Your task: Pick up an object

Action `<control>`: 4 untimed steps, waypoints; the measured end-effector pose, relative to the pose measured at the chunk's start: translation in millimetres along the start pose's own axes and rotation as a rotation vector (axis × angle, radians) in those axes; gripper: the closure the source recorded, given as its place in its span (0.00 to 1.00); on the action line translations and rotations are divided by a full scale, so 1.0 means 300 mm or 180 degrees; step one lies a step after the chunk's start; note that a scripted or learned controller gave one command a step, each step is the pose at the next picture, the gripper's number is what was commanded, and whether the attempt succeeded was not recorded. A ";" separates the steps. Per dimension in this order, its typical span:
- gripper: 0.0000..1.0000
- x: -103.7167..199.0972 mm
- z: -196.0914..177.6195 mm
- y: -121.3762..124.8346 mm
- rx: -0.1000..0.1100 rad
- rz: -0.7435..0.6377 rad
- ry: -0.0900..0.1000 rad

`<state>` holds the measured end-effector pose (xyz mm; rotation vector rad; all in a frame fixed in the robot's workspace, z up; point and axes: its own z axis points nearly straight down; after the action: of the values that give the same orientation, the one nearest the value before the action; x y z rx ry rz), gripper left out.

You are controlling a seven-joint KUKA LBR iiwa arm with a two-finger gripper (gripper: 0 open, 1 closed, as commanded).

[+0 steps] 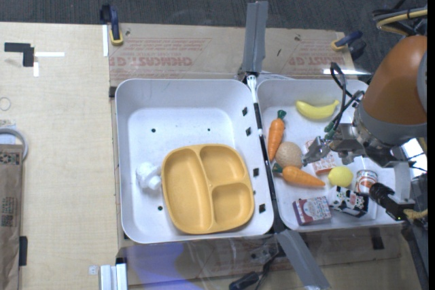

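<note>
The step in hand seems to be the approach; the tool (319,149) hangs low over the right bin (289,95), above the crowded middle of it, and nothing is lifted yet. I cannot tell how far the tool is open, because its dark metal parts mix with the things under it; I also cannot tell if it has hold of anything.

The task names no special object, so any of the things in the right bin may serve; there are 2 carrots, 1 upright carrot (274,135) near the left wall and 1 lying carrot (302,177) lower down, with a brown ball (288,155) between them; a banana (317,109) lies apart near the far wall; a lemon (340,176), a can (366,182) and a small red box (311,210) lie toward the near side. The left bin (129,146) holds a yellow divided plate (206,187) and a small white thing (147,176).

In my judgement the next move calls for a straight descent on 1 single thing, then a firm closing; the things here are close together, so the tool may push a neighbour or close on nothing.

The arm (397,81) comes in from the right side, its orange part high over the bin's right edge, the wrist bent down toward the middle of the bin.
</note>
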<state>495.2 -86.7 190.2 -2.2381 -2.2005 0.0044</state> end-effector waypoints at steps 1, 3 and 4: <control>0.00 -0.023 0.141 -0.038 -0.0002 0.0112 0.0002; 0.00 0.217 -0.112 -0.037 -0.0006 0.0916 -0.0004; 0.00 -0.075 0.119 0.019 0.0009 0.1988 -0.0002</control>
<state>500.4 -109.2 154.6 -2.8055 -1.4061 0.0096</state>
